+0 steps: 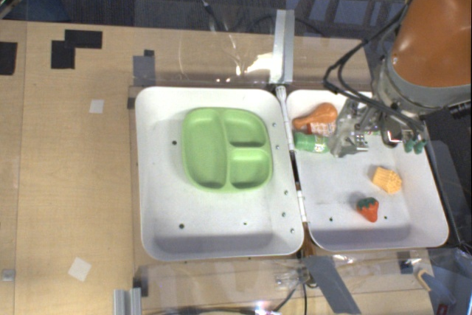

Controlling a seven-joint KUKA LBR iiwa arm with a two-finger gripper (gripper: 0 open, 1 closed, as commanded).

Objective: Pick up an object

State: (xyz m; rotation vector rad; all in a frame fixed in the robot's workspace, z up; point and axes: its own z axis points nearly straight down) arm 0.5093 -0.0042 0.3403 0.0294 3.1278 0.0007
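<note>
Your gripper hung low in the right bin, just beside an orange-and-green packet at the bin's upper left — whether it pinched anything you could not tell. Nearer the front lay a yellow waffle-like piece and a small red strawberry, well apart from the gripper. The left bin held a green divided plate.

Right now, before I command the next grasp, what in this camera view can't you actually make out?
- Gripper: its fingers merge with metal parts and cables, so their state and any contact with the orange item stay unclear.
- Green item: small, partly tucked under the orange one and the gripper; its shape is unclear.
- Arm: cut off by the top and right edges.
- Yellow piece and red piece: too small to identify.
</note>
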